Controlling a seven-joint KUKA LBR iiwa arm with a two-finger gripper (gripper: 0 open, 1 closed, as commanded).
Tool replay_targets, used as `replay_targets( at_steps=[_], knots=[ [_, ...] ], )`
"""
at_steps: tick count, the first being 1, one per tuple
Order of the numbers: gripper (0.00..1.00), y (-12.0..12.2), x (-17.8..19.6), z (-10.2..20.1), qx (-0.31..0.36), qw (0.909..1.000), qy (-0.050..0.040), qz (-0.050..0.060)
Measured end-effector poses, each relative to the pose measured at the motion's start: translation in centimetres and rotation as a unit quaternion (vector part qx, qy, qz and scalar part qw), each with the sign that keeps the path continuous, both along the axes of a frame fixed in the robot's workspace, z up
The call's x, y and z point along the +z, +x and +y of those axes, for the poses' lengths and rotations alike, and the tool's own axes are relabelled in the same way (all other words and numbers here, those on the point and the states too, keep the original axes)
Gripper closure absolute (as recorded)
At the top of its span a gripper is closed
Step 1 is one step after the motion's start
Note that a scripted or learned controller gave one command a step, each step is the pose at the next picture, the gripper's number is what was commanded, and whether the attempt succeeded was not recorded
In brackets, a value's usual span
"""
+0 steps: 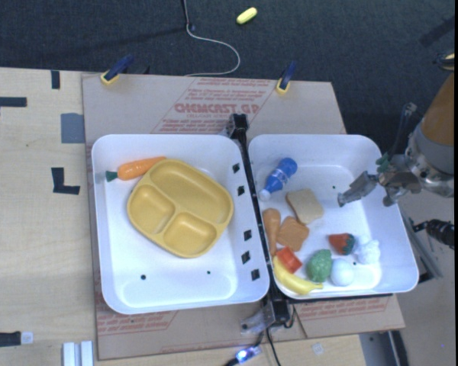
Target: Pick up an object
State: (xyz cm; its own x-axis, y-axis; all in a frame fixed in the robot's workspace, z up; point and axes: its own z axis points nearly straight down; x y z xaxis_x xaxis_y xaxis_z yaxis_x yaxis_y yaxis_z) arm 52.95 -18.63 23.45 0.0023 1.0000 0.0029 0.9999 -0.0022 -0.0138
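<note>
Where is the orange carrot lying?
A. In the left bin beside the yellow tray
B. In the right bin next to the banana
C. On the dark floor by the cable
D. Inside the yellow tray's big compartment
A. The carrot lies on the left bin floor, along the upper left edge of the yellow tray, not inside any of its compartments.

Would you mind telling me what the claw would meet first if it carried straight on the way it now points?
The claw points left and slightly down over the right bin. The slice of bread probably comes first in that line, though its height above the bin is unclear.
</note>
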Motion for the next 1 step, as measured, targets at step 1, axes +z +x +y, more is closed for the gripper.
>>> replay_targets(
  at_steps=[1],
  knots=[
    [0.00, 0.26, 0.65, 0.02, 0.002, 1.0000, -0.0014, -0.006]
  ],
)
